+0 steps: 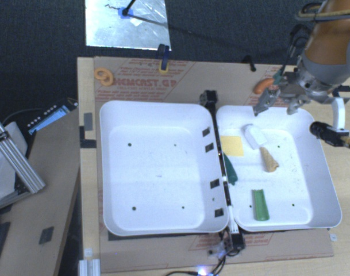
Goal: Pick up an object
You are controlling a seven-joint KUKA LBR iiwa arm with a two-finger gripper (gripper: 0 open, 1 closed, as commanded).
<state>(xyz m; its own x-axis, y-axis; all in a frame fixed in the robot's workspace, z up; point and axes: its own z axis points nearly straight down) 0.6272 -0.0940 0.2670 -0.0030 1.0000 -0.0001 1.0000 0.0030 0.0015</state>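
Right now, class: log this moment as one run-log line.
gripper: above right white bin's far rim, holding nothing seen | contents: yellow square sponge, white block, tan cone, green stick

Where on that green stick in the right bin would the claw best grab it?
Probably across the middle of the green stick, coming straight down from above. It lies flat on the bin floor, long and narrow, running toward the near rim, with free floor on both long sides, so fingers closing across its short width should fit. The gripper hangs above the bin's far edge.
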